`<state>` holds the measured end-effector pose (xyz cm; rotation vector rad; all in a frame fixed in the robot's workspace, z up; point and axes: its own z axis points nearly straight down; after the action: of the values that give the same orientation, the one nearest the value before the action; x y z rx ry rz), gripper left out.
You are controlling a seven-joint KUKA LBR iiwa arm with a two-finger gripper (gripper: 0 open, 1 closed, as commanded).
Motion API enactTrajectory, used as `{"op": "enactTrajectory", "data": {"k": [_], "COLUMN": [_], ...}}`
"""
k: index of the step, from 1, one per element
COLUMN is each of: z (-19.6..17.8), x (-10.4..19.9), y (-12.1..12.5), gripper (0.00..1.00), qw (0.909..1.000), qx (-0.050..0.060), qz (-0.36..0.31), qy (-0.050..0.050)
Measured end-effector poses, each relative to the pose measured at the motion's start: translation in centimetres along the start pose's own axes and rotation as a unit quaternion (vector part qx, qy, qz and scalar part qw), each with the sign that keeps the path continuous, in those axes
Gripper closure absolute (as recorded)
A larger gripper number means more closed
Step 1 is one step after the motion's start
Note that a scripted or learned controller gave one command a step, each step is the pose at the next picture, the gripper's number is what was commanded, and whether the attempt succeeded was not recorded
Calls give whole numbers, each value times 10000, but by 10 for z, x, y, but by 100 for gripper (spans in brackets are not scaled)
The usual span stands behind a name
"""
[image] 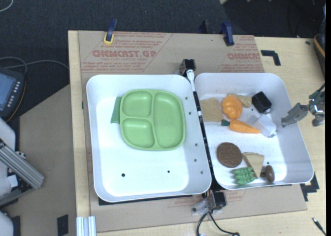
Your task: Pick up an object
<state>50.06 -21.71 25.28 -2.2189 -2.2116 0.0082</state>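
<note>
Objects for picking lay in the right bin point(289, 126), none of them chosen yet as far as we could judge: an orange pepper-like piece point(232, 106) toward the far side, a carrot point(243, 127) just in front of it, a black block point(261, 102) near the far right corner, a brown disc point(228, 154) in the middle, a green ridged piece point(242, 175) and a small brown lump point(267, 174) along the near edge. A tan slab point(210, 109) lay by the bin's left wall. The left bin point(103, 126) carried a green divided tray point(152, 119), well apart from all of these.

We took the step in hand to be the approach, with nothing lifted. The gripper point(302, 115) stood at the surface's right edge, just outside the right bin's rim, and we saw nothing between its fingers; whether they were spread or closed we could not tell, since the part in sight was small and blurred.

The next move, as we judged it, called for travel leftward over the rim, then a descent onto one piece. The carrot and black block sat nearest, though the crowding around them could spoil a grasp.
</note>
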Motion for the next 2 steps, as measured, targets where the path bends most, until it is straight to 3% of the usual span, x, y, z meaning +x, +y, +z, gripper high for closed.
{"op": "enactTrajectory", "data": {"k": [1,2], "z": [-5,40], "x": [0,-3], "y": [2,8], "gripper": [0,0], "qw": [10000,10000], "qx": [-53,-26], "qz": [-17,-19], "qy": [-16,-3]}}
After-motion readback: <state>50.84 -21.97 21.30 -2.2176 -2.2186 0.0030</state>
